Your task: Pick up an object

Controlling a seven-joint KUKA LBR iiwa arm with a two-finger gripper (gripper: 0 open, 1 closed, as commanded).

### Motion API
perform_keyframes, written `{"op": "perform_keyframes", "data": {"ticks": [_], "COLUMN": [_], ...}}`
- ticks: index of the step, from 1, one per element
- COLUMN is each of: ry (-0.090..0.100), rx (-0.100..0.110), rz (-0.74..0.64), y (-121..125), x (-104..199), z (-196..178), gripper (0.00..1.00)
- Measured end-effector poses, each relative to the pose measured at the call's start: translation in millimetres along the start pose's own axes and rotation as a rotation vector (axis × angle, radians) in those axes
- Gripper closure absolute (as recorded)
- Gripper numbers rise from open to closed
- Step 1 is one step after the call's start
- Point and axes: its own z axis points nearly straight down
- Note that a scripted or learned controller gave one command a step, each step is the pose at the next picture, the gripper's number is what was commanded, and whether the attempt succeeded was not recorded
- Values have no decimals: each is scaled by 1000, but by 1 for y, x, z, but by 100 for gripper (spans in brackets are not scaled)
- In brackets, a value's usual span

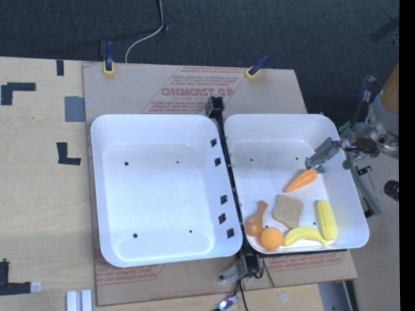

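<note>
Camera view: the gripper (322, 153) sits at the right side of the frame, over the right bin (272, 125), just above and right of the toy carrot (301, 180). Can't tell whether it's apart or together (it reads as one grey wedge at this angle), and nothing shows between its fingers, so I'm calling no grasp.

Step in hand, my read: approach phase, gripper positioned over the candidate, pick not yet made.

Targets all cluster in the lower right of the frame, in the right bin's near corner:
- carrot, lying slantwise, leafy end up toward the gripper
- corn cob (327, 219), right of it along the bin's right wall
- banana (303, 237), at the bottom wall, touching the corn's lower end
- bread slice (288, 210), between carrot and banana
- orange (271, 238), left of the banana, touching it
- drumstick-shaped piece (257, 219) (could be something else, small), just above the orange

Left bin (155, 125) holds nothing to pick.

Next move, as I judge it: the carrot is nearest and stands apart from the rest. Needs a short shift down-left in frame, fingers set across the carrot's narrow axis, then descent to the bin floor. Risk: tapered body may squirt out on closing.
</note>
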Motion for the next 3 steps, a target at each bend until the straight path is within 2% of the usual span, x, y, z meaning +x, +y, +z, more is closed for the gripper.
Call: {"op": "perform_keyframes", "data": {"ticks": [1,2,3], "ry": [2,2,-5], "rx": [7,-10,-3], "rz": [-2,-11,9], "y": [41,104,93], "x": [18,100,-16], "z": [94,26,2], "gripper": [0,0,0]}}
